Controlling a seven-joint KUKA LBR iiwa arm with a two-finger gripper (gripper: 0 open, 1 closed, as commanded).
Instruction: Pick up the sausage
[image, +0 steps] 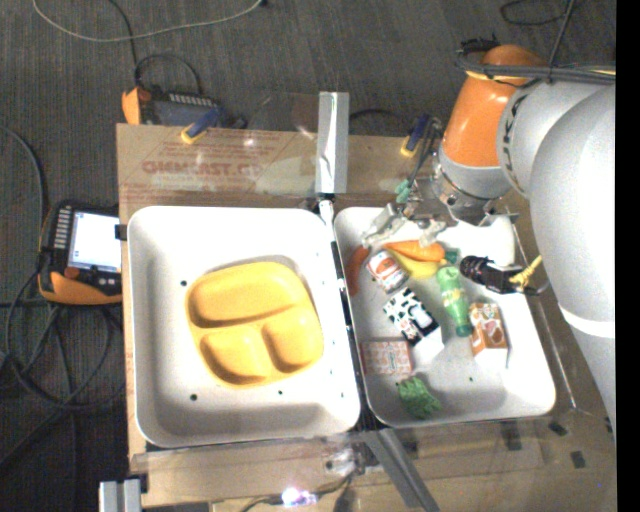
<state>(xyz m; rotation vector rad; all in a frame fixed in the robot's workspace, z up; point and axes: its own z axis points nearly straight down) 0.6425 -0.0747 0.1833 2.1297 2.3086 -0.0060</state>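
One fixed camera above the bench, looking down at a slant.
Both bins fit whole: the left bin (150, 330) sits mid-frame, the arm (560, 150) enters right of it.

Two shallow white bins sit side by side on the bench. The left bin (150, 330) holds a yellow three-compartment plastic tray (256, 320) near its middle. In the right bin (520, 395), a reddish-brown sausage (357, 268) lies along the left wall; right of it lie an orange carrot (418, 251), a green bottle (454, 298), and a small orange carton (488, 330). A green leafy toy (419, 396) lies near the front wall.
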